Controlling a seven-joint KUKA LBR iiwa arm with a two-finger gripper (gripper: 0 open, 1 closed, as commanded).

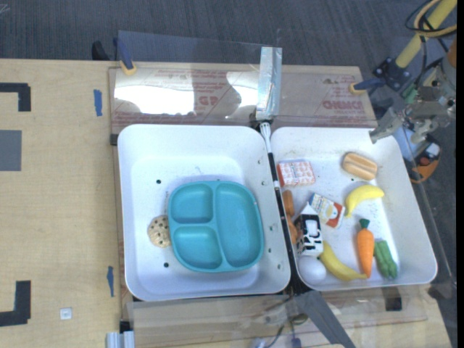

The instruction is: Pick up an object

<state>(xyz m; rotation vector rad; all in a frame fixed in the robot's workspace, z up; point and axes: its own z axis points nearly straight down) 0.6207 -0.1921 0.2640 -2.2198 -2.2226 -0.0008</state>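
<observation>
The right bin (420,227) holds several toy foods. Among them are a hot dog bun (359,165), a small yellow banana (362,195), a carrot (365,247), a green vegetable (386,259), a longer banana (338,263), a white egg (313,270), a black-and-white carton (310,232), a red-and-white box (296,172) and a small orange-and-white pack (327,210). My gripper (397,124) hangs above the bin's far right corner, up and to the right of the bun. It is apart from every object.
In the left bin (138,194) lie a teal divided plate (215,225) and, at its left, a cookie (159,230). A clear upright panel (196,85) and a metal post (269,82) stand behind the bins. Cables and arm parts (428,20) crowd the top right.
</observation>
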